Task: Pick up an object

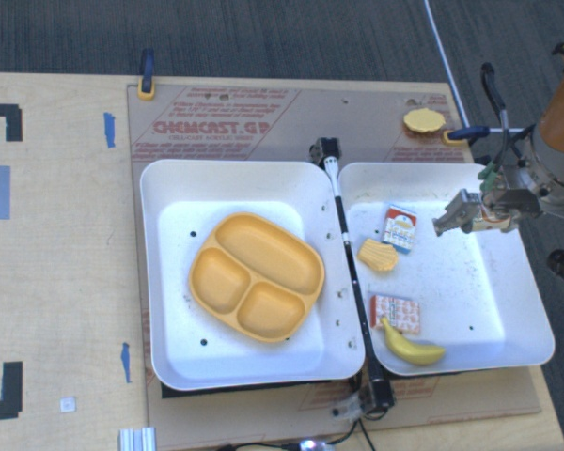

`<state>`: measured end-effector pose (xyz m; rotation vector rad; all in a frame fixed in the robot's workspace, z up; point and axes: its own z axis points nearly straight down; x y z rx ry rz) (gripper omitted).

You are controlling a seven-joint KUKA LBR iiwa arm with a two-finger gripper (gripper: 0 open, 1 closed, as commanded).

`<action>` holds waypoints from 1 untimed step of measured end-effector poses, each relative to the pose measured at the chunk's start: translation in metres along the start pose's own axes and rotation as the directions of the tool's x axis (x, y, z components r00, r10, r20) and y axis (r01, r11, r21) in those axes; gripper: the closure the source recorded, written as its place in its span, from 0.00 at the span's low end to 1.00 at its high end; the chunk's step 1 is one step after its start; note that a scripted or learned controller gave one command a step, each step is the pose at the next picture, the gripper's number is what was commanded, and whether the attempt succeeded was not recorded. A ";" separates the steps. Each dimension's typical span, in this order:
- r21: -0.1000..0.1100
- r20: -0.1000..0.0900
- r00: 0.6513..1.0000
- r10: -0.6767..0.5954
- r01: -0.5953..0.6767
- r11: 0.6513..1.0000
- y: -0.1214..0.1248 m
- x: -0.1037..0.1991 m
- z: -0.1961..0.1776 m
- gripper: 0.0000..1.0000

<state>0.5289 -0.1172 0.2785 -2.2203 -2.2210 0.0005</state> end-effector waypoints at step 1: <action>0.001 0.000 1.000 0.001 -0.001 1.000 0.008 -0.003 0.160 0.00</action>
